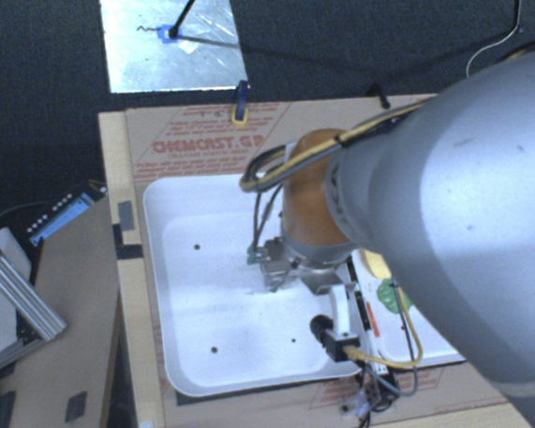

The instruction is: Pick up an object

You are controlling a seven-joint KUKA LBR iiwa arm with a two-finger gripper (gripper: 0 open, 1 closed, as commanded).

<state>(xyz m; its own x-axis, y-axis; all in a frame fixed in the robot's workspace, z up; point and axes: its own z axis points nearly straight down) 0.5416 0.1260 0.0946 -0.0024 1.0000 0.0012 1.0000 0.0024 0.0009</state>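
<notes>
My gripper [271, 274] hangs low over the middle of the left bin [176, 292], near its right side, under the orange wrist band. The white floor around it shows no object. In the right bin [437, 344], a sliver beside the arm shows a yellow object [376, 264], a green object [388, 295] just below it, and a thin red stick-like item [371, 318]. The arm hides most of that bin.
The big grey arm [467, 236] covers the right half of the view. A cardboard sheet [204, 139] lies under the bins. A silver plate [171, 39] sits on the dark floor behind. A wooden bench with metal rails [17, 298] stands at left.
</notes>
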